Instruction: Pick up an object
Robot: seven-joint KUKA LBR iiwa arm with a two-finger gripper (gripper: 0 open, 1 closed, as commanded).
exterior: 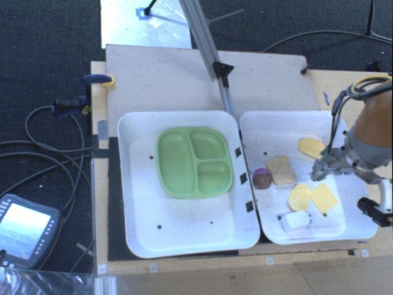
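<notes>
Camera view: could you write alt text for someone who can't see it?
A robot arm's claw hangs over the right white bin among small food-like pieces. The left white bin holds a green divided plate.

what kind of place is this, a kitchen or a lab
Most likely a robotics lab, not a kitchen: a robot arm reaches over two white bins of toy-like food pieces, a teach pendant lies on dark carpet, and cables trail beside the bench.

Bright, even overhead light; soft shadows, slightly soft focus throughout.
</notes>
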